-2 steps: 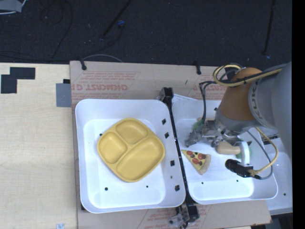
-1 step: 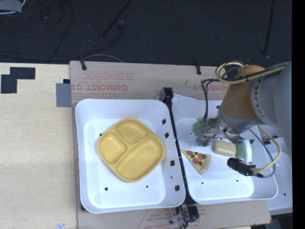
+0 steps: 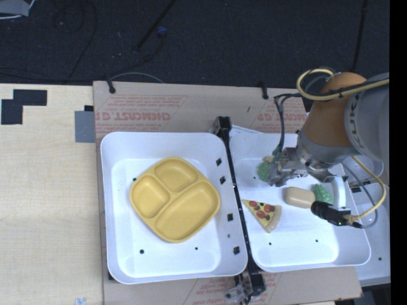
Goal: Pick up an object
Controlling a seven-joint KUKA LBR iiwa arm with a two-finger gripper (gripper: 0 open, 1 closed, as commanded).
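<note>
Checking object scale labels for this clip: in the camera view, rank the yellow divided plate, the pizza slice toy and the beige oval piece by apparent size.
1. yellow divided plate, by far the largest
2. pizza slice toy
3. beige oval piece, close to the pizza slice in size and partly covered by the arm, so this order is unsure

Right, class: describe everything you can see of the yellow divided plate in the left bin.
The yellow plate is a rounded-square dish, apparently smooth plastic, split by raised ridges into three compartments: two smaller ones toward the upper left and one larger along the lower right. It lies flat and right way up, turned at an angle, near the middle of the left bin. It rests on the bin's floor, and nothing lies in its compartments.
</note>
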